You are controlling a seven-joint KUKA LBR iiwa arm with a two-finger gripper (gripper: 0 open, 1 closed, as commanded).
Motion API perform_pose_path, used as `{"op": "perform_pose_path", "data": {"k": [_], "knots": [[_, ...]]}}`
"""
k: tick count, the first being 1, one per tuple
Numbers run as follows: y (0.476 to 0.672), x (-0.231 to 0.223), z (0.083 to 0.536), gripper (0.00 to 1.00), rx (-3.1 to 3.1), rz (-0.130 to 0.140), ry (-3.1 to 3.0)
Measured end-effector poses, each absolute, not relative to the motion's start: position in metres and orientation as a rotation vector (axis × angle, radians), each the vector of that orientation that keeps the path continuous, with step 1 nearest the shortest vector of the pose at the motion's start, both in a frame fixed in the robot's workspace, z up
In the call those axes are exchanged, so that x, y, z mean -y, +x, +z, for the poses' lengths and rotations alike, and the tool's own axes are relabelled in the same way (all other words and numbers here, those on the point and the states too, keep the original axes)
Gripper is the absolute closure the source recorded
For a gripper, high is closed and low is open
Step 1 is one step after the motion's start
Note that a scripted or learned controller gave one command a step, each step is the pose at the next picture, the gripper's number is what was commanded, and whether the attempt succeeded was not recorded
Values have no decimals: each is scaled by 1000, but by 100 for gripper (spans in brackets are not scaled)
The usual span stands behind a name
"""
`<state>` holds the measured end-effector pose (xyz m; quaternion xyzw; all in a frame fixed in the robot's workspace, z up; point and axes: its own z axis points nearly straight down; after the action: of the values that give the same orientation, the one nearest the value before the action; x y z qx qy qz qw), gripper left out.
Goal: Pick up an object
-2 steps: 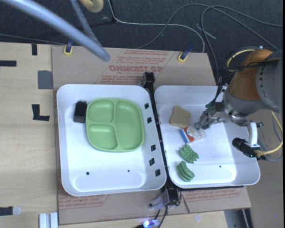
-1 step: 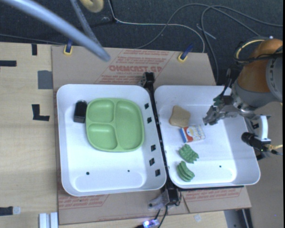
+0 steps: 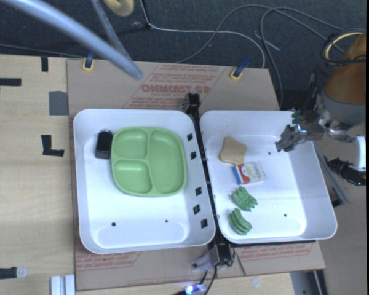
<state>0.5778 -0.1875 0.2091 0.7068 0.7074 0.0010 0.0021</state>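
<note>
The right bin (image 3: 307,183) holds a tan bread-like piece (image 3: 232,150), a small white, blue and red carton (image 3: 249,173) and two green ridged pieces (image 3: 244,198) (image 3: 240,221). My gripper (image 3: 287,140) hangs over the bin's upper right part, well to the right of the tan piece, with the orange and grey wrist (image 3: 344,97) behind it. Nothing shows between its dark fingers. The objects lie apart from the gripper.
The left bin (image 3: 92,226) holds a green divided plate (image 3: 149,161) and a small black block (image 3: 103,144) beside it. Black clips run along the seam (image 3: 200,165) between the bins. Cables (image 3: 246,23) lie behind the bench.
</note>
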Motion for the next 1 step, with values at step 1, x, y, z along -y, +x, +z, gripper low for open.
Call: {"op": "perform_pose_path", "data": {"k": [1], "knots": [[578, 187, 240, 100, -2222, 2, 2219]]}}
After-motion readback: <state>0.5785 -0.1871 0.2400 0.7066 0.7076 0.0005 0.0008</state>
